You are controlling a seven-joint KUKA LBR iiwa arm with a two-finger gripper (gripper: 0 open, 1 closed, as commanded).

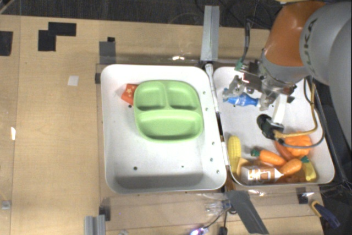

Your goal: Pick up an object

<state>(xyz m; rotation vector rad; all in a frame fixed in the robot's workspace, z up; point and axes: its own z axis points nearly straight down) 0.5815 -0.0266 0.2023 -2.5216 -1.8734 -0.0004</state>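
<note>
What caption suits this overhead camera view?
Gripper hovers over right bin of toy food; green tray fills left bin.

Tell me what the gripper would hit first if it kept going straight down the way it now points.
Most likely the blue object, which lies on the right bin's floor just under and beside the gripper. Depth is hard to judge from this slanted view, so it could instead land on bare bin floor next to it.

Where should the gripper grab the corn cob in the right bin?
Grip the corn cob across its middle, coming straight down. It lies flat along the right bin's left wall, long axis running toward the front, so the fingers should close across its narrow width. The wall side looks tight; the bottle crowds its lower end.
</note>
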